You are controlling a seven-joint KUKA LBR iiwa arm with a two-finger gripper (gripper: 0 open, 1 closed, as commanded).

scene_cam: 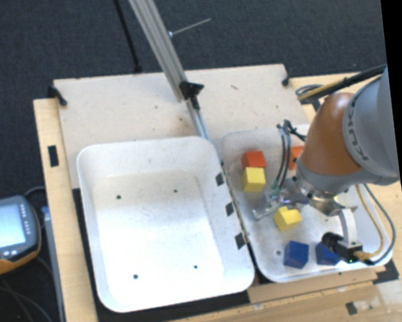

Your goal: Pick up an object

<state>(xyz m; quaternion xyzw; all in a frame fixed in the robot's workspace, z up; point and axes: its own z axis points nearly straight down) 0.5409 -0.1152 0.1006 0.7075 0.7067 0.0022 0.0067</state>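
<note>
My worst risk here is coming up with nothing. My gripper (274,204) is down inside the right bin (272,275), and the blocks around it sit loose and close together, so a slightly off-centre close could shove one aside instead of trapping it. The yellow block just below my fingertips (288,217) is the nearest candidate; a nudge on its corner would send it skidding toward the blue block further down (296,254). A second yellow block (254,179) and an orange one (253,159) lie just above my tip, and I could knock either while shifting. The bin's left wall is near my fingers too, so a sideways slip could scrape it. My cable loops hang close over the second blue block (327,254) and might drag on it.

As for pose: my arm (350,139) reaches in from the right, its orange band (325,146) bent over the bin, wrist angled down and to the left. Whether my jaws stand apart or closed I cannot tell; the tip is small and tangled with wiring from this height. I see nothing clearly between them. The left bin (94,205) lies well away from my tip.
</note>
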